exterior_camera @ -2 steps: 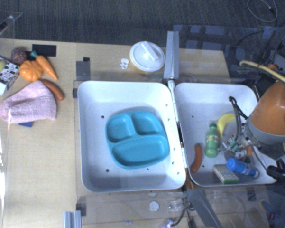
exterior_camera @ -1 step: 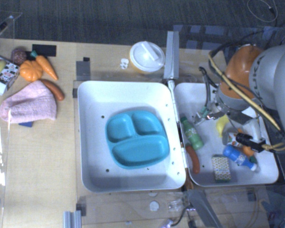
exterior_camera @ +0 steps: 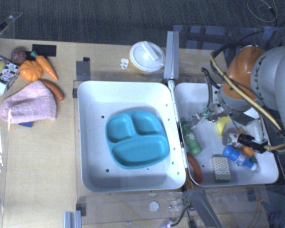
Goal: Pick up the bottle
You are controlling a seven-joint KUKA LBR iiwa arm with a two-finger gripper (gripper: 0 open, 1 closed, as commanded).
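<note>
A soft pink cloth (exterior_camera: 27, 104) lies at nine o'clock on the counter (exterior_camera: 38, 175). A glossy blue divided tray (exterior_camera: 137, 137) fills the left bin (exterior_camera: 92, 141). The green bottle (exterior_camera: 191, 141) hugs the right bin's (exterior_camera: 270, 175) nine-o'clock wall. I cannot tell the claw's (exterior_camera: 209, 114) state; cables blur it.

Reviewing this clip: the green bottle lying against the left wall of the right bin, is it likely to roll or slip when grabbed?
Probably. The green bottle lies on its side with a rounded body, so a nudge could roll it. It looks like smooth plastic, so it may slip. The bin wall beside it crowds one side, which likely makes closing around it awkward.
</note>
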